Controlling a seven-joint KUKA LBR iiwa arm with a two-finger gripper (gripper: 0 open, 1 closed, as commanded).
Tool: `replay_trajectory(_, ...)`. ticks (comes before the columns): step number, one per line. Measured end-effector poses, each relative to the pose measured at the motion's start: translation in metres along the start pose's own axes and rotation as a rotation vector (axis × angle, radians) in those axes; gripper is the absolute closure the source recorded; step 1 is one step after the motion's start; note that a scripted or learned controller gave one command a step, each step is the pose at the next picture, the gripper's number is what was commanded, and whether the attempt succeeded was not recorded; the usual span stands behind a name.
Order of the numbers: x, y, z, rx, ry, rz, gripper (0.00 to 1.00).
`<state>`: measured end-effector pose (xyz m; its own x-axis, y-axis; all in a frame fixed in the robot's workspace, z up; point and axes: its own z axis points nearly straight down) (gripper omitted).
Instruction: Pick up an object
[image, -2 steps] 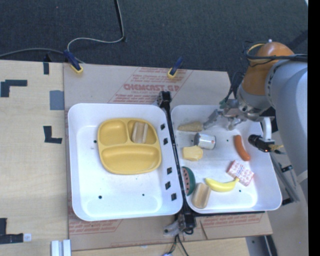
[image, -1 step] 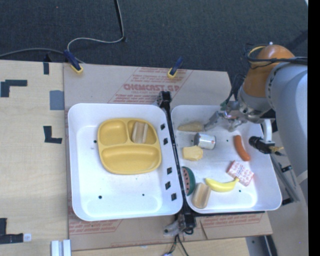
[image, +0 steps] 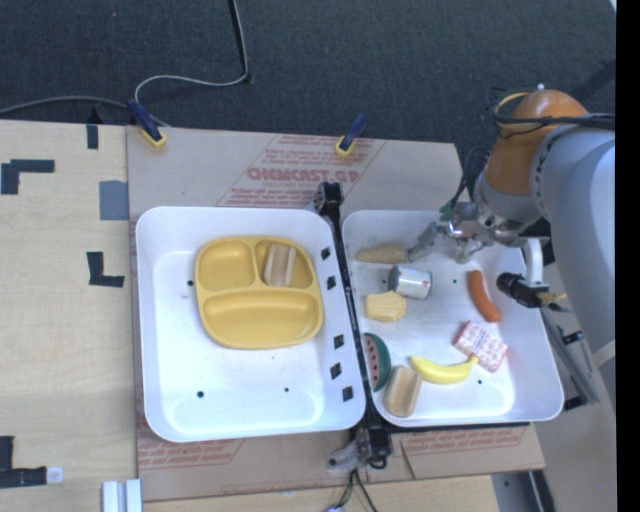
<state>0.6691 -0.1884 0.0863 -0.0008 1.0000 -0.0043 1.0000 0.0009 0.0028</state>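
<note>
My gripper (image: 448, 243) hangs over the far part of the right bin (image: 530, 395), open, with nothing between its fingers. Just left of it lies a pale wedge (image: 382, 254), and a silver can (image: 411, 282) lies below it. A red sausage (image: 484, 296) rests to the gripper's lower right. Farther forward are a yellow cheese block (image: 385, 306), a pink-and-white packet (image: 482, 345), a banana (image: 441, 371), a watermelon slice (image: 376, 360) and a bread roll (image: 402, 390).
The left bin (image: 170, 390) holds a yellow divided plate (image: 258, 305) with a tan bread piece (image: 278, 264) in one compartment. A black divider (image: 345, 300) runs between the bins. The grey arm (image: 570, 190) fills the right side.
</note>
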Motion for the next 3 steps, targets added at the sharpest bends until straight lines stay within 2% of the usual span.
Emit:
replay_trajectory(1,-0.0244,0.0003,-0.0001,0.0,0.002,-0.001,0.0)
replay_trajectory(2,-0.0301,0.0009,0.0004,0.005,0.012,-0.004,0.0)
replay_trajectory(3,-0.0303,0.0007,0.0005,0.006,0.01,-0.004,0.0)
